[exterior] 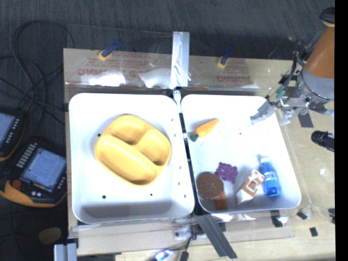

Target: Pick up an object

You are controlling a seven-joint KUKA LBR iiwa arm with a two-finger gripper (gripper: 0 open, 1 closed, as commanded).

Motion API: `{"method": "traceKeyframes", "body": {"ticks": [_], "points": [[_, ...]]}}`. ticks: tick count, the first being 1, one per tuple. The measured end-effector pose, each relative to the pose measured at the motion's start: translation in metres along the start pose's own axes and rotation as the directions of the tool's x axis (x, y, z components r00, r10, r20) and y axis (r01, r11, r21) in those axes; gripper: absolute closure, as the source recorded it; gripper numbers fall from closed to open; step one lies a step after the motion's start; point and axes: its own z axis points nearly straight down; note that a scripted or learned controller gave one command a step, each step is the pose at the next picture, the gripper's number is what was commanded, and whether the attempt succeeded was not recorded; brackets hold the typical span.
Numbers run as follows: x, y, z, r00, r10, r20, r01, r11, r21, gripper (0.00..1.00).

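The big yellow bread-shaped toy (133,148) filled the left bin (81,200). In the right bin (239,140), a brown ice-cream toy (211,188), blue bottle (269,179), toy carrot (205,127) and purple grapes (227,172) lay apart, easy picks. My pincer (266,112) hovered over that bin's far right corner; whether released or clenched, I could not tell.

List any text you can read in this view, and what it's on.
None is legible.
Red print on the clear sheet behind the bins: mirrored and blurred.
Blue bottle label: too small.
Orange and white carton: markings, no readable words.
Pendant screen left of the bench: blurred.
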Motion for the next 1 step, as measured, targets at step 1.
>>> {"method": "traceKeyframes", "body": {"ticks": [1], "points": [[0.0477, 0.0419, 0.1211, 1.000, -0.018, 0.001, 0.018, 1.000, 0.002, 0.00]]}}
